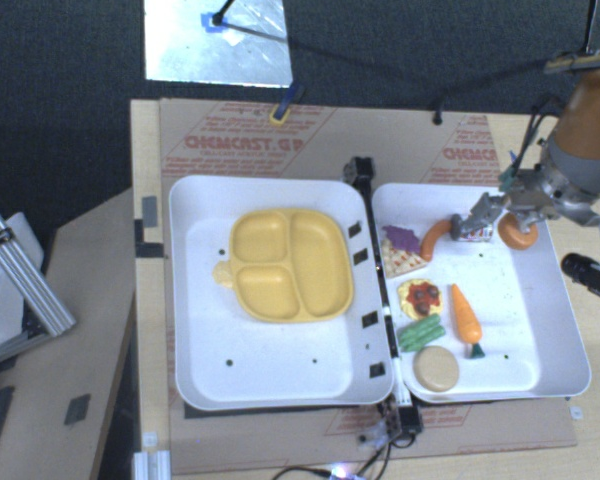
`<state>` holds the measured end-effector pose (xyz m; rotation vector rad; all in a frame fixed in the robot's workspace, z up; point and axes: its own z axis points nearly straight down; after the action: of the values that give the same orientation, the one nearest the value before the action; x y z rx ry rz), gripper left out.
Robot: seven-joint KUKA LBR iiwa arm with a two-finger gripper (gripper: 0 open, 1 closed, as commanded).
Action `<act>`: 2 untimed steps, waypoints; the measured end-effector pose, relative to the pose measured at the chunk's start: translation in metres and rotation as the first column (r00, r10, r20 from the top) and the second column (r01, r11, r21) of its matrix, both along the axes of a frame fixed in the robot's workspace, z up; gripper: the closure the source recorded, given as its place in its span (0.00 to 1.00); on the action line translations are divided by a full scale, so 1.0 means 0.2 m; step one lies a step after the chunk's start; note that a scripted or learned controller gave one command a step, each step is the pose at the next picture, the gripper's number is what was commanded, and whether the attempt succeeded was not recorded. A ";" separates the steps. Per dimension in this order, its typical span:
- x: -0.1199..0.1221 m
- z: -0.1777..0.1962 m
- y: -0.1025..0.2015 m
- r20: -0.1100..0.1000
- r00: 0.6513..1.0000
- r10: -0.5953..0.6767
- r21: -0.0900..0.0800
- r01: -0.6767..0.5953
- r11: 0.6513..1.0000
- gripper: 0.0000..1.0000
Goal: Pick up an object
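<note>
Camera view shows you the grey arm with its orange band [592,118] reaching in from the right edge of the frame, its two-finger gripper [477,223] low over the upper part of the right-hand shallow white bin [565,353]. You cannot tell from this slant whether the claw is released or clenched, and nothing is plainly seen between its tips, so treat the pick as not yet done. Just beside the gripper's left lies a curved orange-red toy sausage [436,237], and just to its right an orange ring-shaped toy [520,233]; either looks like the candidate. Further left in that bin you see a purple leafy piece [403,237] above a pale waffle square [404,261]. Lower down sit a small pizza-like round [420,296], an orange plastic carrot [465,314], a green bean pod [421,332] and a tan round biscuit [437,369]. The left bin [195,368] holds a yellow three-compartment plate [283,265]. What remains, in your judgement, is the closing, the lift and proof of a held object.
</note>
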<state>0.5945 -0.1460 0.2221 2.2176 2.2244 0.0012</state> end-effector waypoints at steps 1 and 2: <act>0.03 -0.22 -0.01 -0.003 1.000 -0.001 0.000 0.001 1.000 0.00; 0.04 -0.53 0.00 -0.003 1.000 -0.002 0.001 0.002 1.000 0.00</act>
<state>0.6017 -0.1460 0.1167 2.2212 2.2240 -0.0011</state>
